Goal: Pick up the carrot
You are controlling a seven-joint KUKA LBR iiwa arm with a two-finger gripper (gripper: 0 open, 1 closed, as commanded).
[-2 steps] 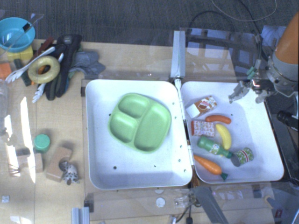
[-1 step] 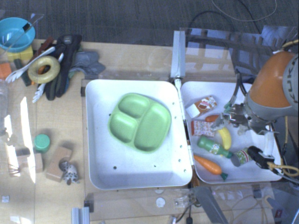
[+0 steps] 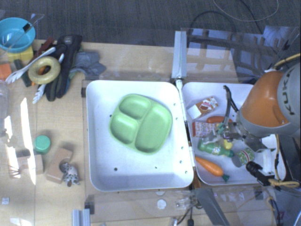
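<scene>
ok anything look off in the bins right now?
Nothing spilled or damaged. The green divided plate sits flat in the left bin. The carrot lies loose at the right bin's near edge, beside the clutter under the arm.

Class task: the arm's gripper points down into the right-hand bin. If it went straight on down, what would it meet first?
Probably the green bottle lying just under the gripper, not the carrot, which lies nearer the bin's front edge. Depth is hard to judge from this slanted view.

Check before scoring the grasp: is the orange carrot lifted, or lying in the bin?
Lying: the orange carrot rests on the right white bin's floor.
</scene>
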